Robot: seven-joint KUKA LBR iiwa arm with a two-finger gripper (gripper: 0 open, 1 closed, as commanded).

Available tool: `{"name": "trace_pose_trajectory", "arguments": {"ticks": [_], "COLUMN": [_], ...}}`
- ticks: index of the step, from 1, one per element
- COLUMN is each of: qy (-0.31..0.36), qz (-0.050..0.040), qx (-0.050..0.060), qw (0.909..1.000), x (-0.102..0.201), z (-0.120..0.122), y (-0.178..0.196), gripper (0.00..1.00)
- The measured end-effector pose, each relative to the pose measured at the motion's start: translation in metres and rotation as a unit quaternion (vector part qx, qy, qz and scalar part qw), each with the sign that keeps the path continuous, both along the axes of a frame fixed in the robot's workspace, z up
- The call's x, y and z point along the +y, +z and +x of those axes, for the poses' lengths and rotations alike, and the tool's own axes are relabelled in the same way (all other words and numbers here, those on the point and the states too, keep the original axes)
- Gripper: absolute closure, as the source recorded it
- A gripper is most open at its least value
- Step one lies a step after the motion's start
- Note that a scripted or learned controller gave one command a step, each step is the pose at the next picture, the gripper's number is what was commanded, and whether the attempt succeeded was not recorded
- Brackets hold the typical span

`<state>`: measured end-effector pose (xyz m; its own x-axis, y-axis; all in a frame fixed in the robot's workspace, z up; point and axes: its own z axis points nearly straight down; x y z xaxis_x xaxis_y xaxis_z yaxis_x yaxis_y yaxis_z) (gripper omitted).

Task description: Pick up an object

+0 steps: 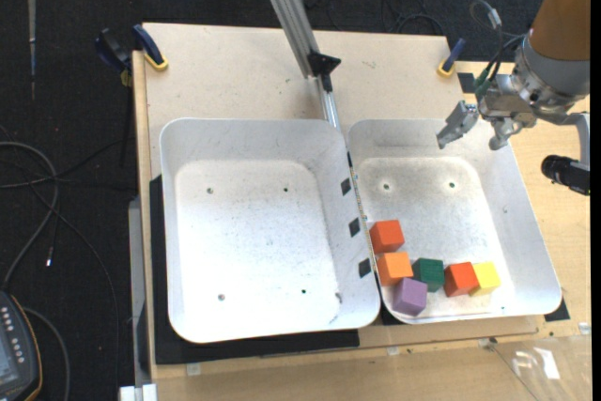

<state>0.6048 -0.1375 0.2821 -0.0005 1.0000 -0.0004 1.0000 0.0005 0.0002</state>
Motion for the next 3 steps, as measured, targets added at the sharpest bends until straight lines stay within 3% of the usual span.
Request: {"name": "trace_pose_trajectory", "arguments": {"ticks": [1,2,3], "qy": [0.001,-0.003,0.001], "qz": [0.0019,-0.0022,-0.0005], "qx": [0.005,-0.001,-0.001], "qw": [1.0000,1.0000,1.0000], "x": [0.063,-0.020,-0.081], "z": [-0.095,-0.024,-0.051], "y": [-0.066,-0.088,-0.177], "gripper": [0.00,0.00,0.00]}}
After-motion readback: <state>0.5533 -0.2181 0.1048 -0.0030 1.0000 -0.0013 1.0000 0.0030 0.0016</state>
